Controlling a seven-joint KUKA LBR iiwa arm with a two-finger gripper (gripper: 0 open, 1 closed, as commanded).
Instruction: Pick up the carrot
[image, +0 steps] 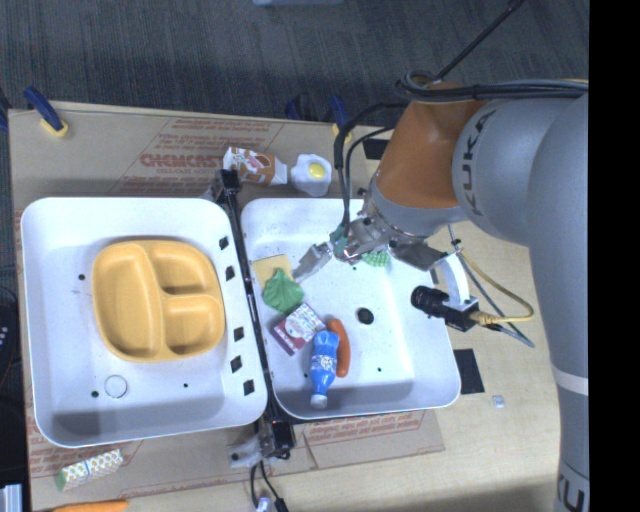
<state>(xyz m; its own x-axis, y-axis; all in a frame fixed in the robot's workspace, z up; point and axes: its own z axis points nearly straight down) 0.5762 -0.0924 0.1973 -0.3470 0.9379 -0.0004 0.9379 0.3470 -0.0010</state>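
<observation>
Orange carrot (342, 346) lies just beside the bottle (322, 365); the end effector (318, 258), well apart, seems open, gripping nothing.

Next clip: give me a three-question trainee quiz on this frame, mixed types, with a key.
1. True or false: the carrot lies in the left bin.
2. What touches the carrot's left side? A) yellow tray B) blue bottle C) egg
3. Fill in: the gripper hangs over the ____ bin.

Key
1. False; it lies in the right bin.
2. B
3. right
</observation>
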